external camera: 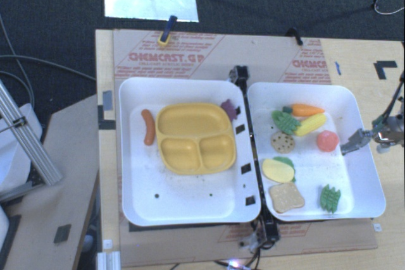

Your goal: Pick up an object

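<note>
The right bin (364, 161) holds toy food: an orange carrot (308, 109), a yellow corn piece (311, 124), a green leafy piece (286, 121), a brown cookie (283, 142), a pink-red round piece (327, 140), a yellow-green slice (279, 169), a bread slice (286, 197) and a small green piece (329, 198). My gripper (350, 147) comes in low from the right edge, over the bin's right side. It sits just right of the pink-red piece, and nothing shows in its grasp.
The left bin (136, 199) carries a yellow divided plate (195, 138), a brown sausage (149, 127) on its left and a small purple piece (229, 109) at its upper right. A black divider (250, 148) runs between the bins. Cardboard lies beneath both.
</note>
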You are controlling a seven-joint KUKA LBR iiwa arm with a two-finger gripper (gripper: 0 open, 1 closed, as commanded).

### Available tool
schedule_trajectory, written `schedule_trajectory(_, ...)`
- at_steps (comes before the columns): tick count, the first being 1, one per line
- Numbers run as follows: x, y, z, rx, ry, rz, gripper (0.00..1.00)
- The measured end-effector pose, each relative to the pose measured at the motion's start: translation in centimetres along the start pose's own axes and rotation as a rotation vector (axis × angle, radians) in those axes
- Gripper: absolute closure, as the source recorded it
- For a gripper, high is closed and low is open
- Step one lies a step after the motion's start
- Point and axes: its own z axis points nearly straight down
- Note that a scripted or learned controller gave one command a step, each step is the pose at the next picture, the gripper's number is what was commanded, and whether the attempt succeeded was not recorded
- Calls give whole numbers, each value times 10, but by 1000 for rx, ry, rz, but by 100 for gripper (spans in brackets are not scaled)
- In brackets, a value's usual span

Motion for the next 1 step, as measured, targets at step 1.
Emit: schedule_trajectory(1,51,-4,119,11,7,-5,0)
